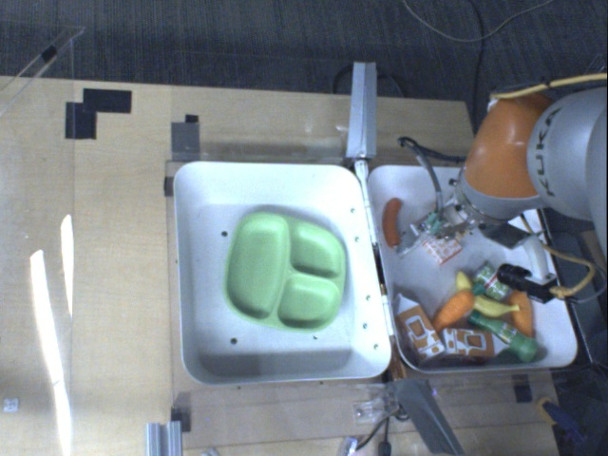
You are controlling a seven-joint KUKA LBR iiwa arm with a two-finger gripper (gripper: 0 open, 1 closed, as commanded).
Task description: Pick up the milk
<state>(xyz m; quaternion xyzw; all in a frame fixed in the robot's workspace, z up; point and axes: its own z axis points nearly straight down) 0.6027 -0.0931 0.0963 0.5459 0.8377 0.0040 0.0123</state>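
Observation:
The right bin holds the toy foods. Two brown-and-white cartons lie at its front left, one beside the other; either could be the milk. A small white piece with red print lies just under my gripper, which hangs low over the bin's back middle. The grey arm with its orange band reaches in from the right. The cartons are well in front of the gripper and apart from it.
In the right bin there are also a red sausage at the back left, a carrot, a banana and a green bottle. A green divided plate lies in the left bin.

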